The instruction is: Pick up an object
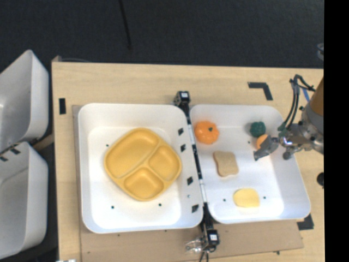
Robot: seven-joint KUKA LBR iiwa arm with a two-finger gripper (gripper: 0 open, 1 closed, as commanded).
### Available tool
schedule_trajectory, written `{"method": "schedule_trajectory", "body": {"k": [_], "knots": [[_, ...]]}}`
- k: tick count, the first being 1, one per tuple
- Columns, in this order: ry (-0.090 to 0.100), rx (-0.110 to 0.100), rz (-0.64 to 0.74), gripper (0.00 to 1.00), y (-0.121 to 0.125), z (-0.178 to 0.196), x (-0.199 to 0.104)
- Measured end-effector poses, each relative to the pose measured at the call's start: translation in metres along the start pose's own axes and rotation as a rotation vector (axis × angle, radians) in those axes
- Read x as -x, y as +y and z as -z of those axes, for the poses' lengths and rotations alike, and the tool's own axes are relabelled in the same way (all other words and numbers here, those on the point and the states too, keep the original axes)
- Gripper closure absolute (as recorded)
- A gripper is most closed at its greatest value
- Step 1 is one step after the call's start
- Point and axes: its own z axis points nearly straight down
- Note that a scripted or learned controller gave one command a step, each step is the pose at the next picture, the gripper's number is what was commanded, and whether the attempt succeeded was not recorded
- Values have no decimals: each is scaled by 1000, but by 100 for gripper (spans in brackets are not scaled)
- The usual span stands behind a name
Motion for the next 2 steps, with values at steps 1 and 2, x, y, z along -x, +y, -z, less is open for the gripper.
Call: {"method": "schedule_trajectory", "body": {"k": [1,2], "knots": [[-3,11,3,0,2,6,0],[-3,6,1,0,8,-48,-8]]}}
